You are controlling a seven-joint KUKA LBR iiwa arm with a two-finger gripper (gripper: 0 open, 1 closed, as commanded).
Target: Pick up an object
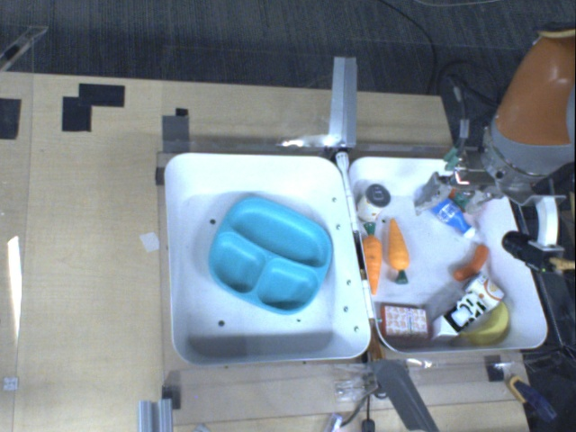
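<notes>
Nearest the lens, a brown box (404,322) and a yellow banana (490,327) crowd the right bin's (423,171) front edge. Further back, the hand (443,187) hovers just beside a blue packet (453,217); its state I cannot tell. Crowded neighbours could make a grasp slip.
</notes>
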